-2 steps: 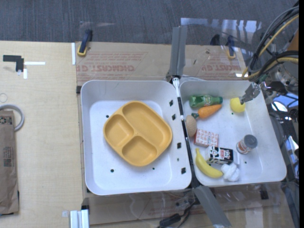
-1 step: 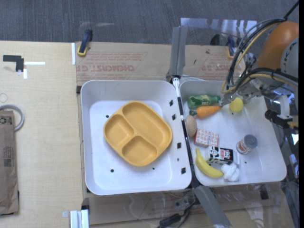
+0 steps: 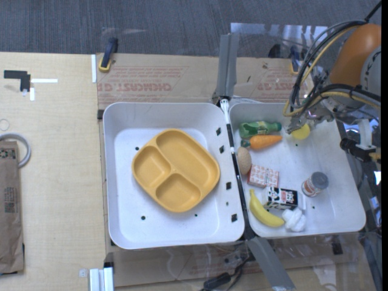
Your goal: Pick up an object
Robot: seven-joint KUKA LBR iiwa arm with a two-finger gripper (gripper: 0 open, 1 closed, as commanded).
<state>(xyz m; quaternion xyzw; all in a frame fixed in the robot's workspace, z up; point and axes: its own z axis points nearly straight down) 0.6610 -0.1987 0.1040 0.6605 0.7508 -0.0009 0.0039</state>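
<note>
Cables hide much of the gripper over a small yellow object, whose axis is unclear; jaws' state cannot be told.

One fixed camera looks down at a slant on both bins; arm enters right.

- Grey carpet runs across the top, behind the bench.
- The bench has a pale wood top, bare on the left.
- Flattened cardboard with red print lies at the bench's far side, behind the bins.
- A clamp with a yellow tip sits on the cardboard's far left corner.
- A black bracket and white tape mark the far left.
- A brown paper bag lies at the left edge.
- Light is even, with soft shadows.
</note>
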